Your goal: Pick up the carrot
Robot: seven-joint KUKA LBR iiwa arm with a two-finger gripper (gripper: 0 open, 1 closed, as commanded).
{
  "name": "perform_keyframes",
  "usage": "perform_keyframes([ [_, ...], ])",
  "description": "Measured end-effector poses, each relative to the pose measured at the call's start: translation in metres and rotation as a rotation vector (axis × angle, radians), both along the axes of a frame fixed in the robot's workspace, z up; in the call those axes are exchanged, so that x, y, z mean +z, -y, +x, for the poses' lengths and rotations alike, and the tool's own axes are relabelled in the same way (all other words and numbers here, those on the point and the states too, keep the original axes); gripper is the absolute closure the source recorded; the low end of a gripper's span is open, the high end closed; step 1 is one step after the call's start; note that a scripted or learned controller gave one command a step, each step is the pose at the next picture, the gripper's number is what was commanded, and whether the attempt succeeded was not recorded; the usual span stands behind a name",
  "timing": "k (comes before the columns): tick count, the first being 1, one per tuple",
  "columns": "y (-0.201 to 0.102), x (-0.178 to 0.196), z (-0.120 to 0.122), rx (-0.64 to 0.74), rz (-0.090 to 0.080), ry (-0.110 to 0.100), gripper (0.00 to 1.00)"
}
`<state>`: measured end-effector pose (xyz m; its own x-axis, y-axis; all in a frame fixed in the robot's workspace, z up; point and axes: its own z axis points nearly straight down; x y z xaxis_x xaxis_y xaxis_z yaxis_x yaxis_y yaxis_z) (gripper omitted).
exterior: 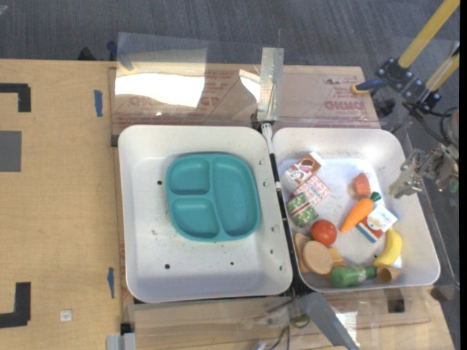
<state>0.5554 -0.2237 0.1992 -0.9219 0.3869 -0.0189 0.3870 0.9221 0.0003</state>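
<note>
Nearest us, along the near wall of the right bin (408, 152), lie a green vegetable (349, 275), a tan disc (318, 257) and a banana (392, 248) — clutter we should keep clear of. Our carrot (357, 213) lies near the bin's middle, slanted, its green top (375, 196) pointing up-right. A tomato (324, 232) sits just beside its tip and a small carton (378, 223) touches its right flank. What may be the gripper (410, 179) hovers at the bin's right rim, but it is blurred; we cannot tell how its jaws stand. To do this well we would bring it over the carrot's midsection, turn the 2 fingers across the slant — not along it — and descend between tomato and carton. Over in the left bin (139, 217) rests a teal tray (213, 195).
</note>
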Motion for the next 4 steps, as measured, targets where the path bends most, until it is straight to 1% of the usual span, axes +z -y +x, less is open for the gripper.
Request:
perform_keyframes([
  [4,0.0,0.046,0.008,0.005,-0.015,0.035,1.0],
])
